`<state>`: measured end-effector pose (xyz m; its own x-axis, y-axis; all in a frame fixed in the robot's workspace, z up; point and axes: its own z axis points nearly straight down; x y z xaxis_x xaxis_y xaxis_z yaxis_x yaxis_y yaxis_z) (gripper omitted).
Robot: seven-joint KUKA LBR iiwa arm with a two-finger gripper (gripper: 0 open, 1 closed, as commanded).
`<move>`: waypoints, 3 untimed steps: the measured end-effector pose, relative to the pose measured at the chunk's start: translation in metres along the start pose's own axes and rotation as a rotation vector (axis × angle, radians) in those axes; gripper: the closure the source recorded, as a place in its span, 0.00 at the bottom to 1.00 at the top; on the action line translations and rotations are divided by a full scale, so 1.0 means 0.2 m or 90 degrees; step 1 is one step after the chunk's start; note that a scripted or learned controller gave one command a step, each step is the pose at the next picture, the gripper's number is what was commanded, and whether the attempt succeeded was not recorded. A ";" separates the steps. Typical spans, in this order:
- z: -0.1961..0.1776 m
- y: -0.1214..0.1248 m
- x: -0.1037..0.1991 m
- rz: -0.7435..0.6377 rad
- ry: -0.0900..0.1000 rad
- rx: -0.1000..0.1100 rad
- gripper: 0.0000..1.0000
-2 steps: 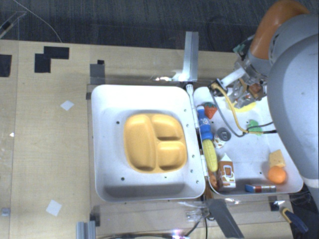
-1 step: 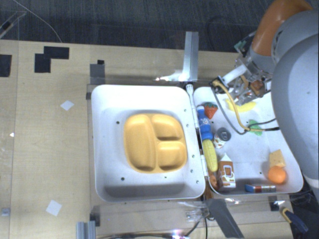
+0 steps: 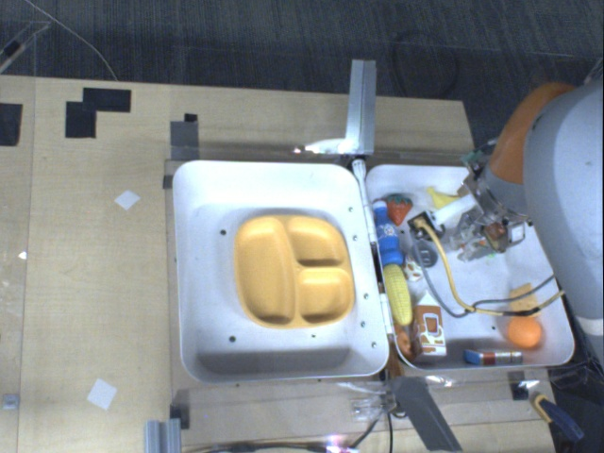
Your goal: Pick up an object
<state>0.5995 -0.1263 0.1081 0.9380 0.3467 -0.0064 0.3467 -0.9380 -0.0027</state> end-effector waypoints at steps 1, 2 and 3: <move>-0.21 0.27 -0.09 -0.076 0.007 -0.004 1.00; -0.37 0.28 -0.40 -0.030 0.006 -0.003 1.00; -0.72 0.13 -0.03 0.092 0.008 -0.002 1.00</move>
<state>0.6039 -0.1528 0.2516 0.9780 0.2083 0.0056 0.2083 -0.9781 0.0004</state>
